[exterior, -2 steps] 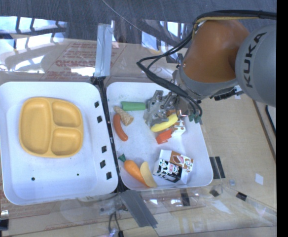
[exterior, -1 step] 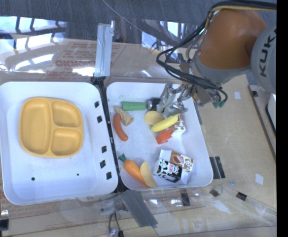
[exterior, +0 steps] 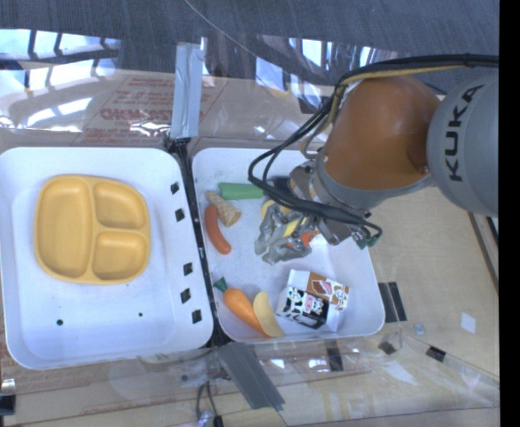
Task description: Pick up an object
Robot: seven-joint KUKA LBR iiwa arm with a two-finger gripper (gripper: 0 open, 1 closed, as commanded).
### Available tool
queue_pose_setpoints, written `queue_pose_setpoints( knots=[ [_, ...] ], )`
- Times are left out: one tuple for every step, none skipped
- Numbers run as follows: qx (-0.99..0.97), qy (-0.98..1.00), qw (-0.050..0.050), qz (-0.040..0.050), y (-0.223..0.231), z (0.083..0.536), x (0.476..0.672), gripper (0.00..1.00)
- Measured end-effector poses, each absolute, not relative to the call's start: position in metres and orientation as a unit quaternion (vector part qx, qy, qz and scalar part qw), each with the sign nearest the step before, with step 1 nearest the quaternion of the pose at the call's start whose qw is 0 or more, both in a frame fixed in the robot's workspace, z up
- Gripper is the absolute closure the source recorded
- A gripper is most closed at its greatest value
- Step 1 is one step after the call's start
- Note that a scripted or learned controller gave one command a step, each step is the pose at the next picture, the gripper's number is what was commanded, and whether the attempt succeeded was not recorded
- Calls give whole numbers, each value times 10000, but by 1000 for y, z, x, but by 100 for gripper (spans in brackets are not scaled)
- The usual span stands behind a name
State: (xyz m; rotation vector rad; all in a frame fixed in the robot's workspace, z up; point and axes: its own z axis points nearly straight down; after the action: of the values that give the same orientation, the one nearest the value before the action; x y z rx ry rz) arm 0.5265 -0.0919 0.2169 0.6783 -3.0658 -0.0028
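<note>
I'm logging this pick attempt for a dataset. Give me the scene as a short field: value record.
left bin: white bin holding a yellow divided plate
right bin: white bin with toy food
items: hot dog, carrot, green stick, milk carton
end effector: low over the right bin's middle
grasp: cannot tell

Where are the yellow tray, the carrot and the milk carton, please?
yellow tray (exterior: 91, 228): camera view, on its centre divider.
carrot (exterior: 239, 306): camera view, on its orange body.
milk carton (exterior: 312, 301): camera view, on its top face.
</note>
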Motion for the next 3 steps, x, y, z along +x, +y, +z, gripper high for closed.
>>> queue_pose_setpoints(
  knots=[
    [3085, -9512, -31, 7, -57, 243, 531, 100],
    [2370, -9715, -32, 10, -63, 269, 576, 100],
    [5055, -8628, 2, -2, -117, 261, 517, 100]
  ],
)
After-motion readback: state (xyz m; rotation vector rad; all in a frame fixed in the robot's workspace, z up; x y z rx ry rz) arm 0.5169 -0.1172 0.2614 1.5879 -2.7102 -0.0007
